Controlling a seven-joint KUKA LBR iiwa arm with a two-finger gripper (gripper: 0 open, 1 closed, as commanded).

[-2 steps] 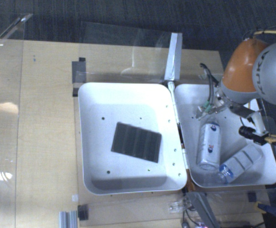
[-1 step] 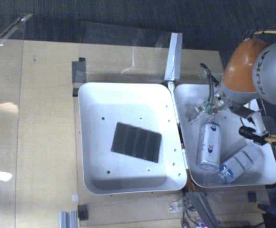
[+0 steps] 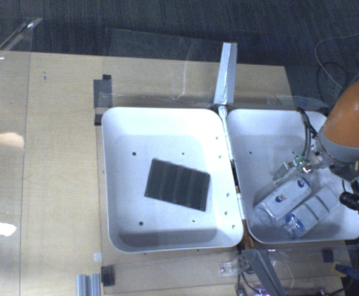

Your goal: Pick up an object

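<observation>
The arm reaches in from the right and sets its gripper (image 3: 300,165) low over the clear plastic bottle (image 3: 289,206) lying slantwise in the right bin (image 3: 259,128), seemingly lining up a grasp, while a dark ridged pad (image 3: 177,184) lies flat in the left bin (image 3: 124,134).
</observation>
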